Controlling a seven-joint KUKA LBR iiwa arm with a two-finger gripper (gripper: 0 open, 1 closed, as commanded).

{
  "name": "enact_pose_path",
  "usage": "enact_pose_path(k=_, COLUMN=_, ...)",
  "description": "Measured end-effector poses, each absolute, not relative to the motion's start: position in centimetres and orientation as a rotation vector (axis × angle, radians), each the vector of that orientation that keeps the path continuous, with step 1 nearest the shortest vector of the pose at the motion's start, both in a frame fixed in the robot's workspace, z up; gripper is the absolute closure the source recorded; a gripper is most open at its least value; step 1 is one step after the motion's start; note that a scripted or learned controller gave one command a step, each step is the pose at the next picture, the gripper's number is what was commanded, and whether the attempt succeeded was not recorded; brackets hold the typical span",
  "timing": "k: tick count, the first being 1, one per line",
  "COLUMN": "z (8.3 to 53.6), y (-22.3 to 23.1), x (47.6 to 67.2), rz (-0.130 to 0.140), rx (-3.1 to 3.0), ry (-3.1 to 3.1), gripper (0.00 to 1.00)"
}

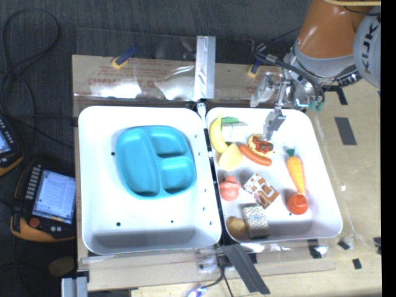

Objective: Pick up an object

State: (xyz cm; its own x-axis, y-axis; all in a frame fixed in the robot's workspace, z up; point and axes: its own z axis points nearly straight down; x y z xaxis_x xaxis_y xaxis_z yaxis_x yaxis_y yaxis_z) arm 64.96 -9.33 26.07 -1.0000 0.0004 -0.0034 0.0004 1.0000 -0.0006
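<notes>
Now the gripper (273,124) is hanging over the back of the right bin (322,159), just above the hot dog (255,155); whether its fingers are apart or together, I cannot tell. Beside it a carrot (296,172) and banana (215,136) are lying. A blue tray (156,161) is sitting in the left bin (99,228).

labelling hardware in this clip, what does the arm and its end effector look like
The arm is bulky and rounded, with a wide orange band above a grey wrist section that carries part of a dark printed letter marking at its right. Thin dark cables run along the wrist. The end effector is a small metallic silver-grey assembly with narrow fingers.
</notes>
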Motion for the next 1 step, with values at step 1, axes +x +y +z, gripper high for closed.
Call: enact_pose_path(k=1, z=12.48, y=-10.64, x=62.05, rz=-0.008, rx=-0.36, ry=3.101, gripper=0.0)
